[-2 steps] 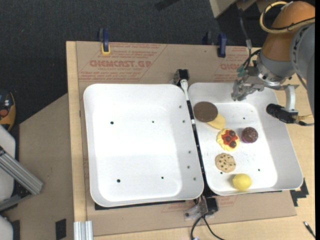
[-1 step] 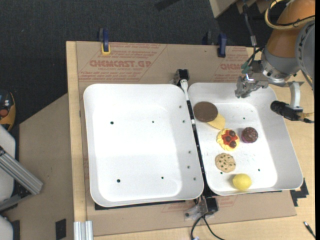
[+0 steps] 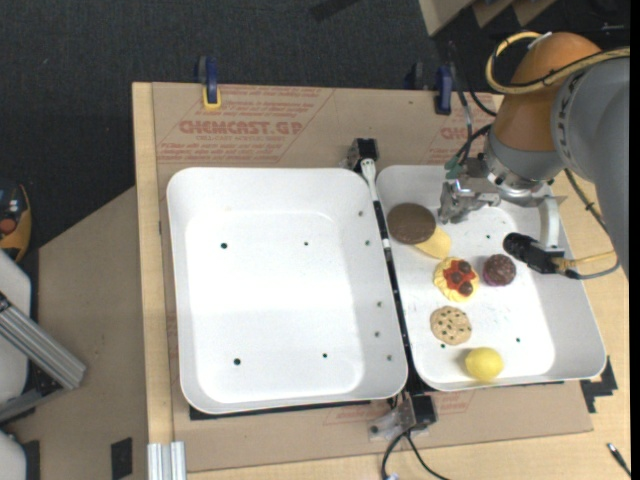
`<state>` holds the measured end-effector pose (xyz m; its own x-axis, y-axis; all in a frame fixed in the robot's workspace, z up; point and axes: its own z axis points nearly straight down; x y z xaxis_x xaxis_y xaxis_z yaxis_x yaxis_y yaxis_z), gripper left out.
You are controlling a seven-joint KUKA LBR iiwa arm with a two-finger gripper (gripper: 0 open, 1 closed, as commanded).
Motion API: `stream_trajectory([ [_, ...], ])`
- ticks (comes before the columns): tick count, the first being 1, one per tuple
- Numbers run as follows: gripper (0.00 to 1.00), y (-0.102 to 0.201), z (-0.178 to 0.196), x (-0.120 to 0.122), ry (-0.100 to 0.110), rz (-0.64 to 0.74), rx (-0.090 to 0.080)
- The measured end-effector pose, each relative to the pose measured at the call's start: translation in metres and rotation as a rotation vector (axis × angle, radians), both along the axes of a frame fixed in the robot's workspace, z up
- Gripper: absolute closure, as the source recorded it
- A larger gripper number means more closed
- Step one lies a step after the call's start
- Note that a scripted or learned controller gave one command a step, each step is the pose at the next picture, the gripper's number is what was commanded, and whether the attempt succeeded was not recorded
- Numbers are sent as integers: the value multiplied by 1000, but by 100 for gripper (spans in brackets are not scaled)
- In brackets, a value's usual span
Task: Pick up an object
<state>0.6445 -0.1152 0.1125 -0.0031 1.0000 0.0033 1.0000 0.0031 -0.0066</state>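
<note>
Board under the bins reads "CHEMCAST GP" (image 3: 243, 126) in red, printed twice; second print at right is partly covered by the arm. Gripper (image 3: 458, 204) sits over the top of the right bin (image 3: 573, 343), just beside the brown disc (image 3: 409, 223); can't tell its state, nothing visibly gripped. Yellow wedge (image 3: 434, 243) touches the disc's lower right. Below: tart with red topping (image 3: 457, 278), dark muffin (image 3: 499, 269), cookie (image 3: 451, 324), lemon (image 3: 484, 363) near the front rim. Items cluster left-centre; right side of that bin is open floor. Left bin (image 3: 190, 298) offers full room. Arm is cropped at the frame's right edge.
</note>
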Motion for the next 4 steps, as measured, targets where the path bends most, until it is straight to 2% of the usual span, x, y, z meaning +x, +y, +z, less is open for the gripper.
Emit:
stream_trajectory([
  [1, 0, -3, 3, 2, -6, -2, -3],
  [2, 0, 18, -21, -22, -21, -4, -2],
  [3, 100, 18, -4, -16, -37, -1, -4],
  [4, 100, 16, -20, -87, -29, -7, -7],
])
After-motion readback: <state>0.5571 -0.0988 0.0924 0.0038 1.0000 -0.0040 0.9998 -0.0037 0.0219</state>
